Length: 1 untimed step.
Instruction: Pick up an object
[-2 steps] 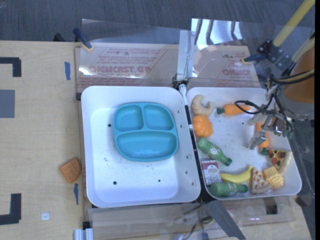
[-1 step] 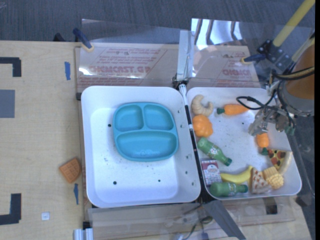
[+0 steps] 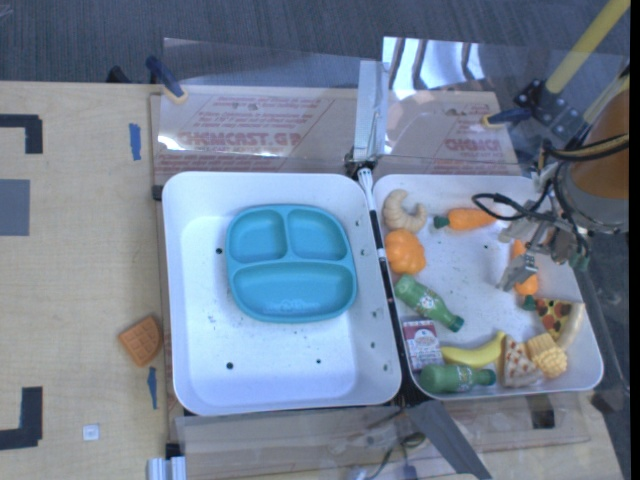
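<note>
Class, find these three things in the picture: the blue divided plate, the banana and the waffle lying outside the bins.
blue divided plate (image 3: 291, 265): camera view, centre ridge.
banana (image 3: 476, 353): camera view, middle of its curve.
waffle (image 3: 141, 340): camera view, centre of its top.

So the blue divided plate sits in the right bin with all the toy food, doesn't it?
Not quite. The camera view shows the blue divided plate alone in the left bin; the toy food, such as the banana, lies in the right bin.
</note>
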Each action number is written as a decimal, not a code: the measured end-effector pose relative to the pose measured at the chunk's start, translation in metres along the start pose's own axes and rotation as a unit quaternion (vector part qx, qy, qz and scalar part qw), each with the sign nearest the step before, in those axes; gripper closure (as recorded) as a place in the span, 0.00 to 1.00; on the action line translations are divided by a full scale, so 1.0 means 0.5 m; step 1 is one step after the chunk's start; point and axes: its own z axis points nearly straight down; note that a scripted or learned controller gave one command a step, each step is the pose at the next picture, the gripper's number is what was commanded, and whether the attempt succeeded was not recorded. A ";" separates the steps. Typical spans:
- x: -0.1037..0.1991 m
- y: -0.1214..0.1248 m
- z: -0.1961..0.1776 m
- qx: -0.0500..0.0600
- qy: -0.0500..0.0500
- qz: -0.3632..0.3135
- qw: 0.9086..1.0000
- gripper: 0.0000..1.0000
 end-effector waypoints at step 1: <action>0.022 -0.009 0.027 0.000 0.007 0.073 0.997 0.00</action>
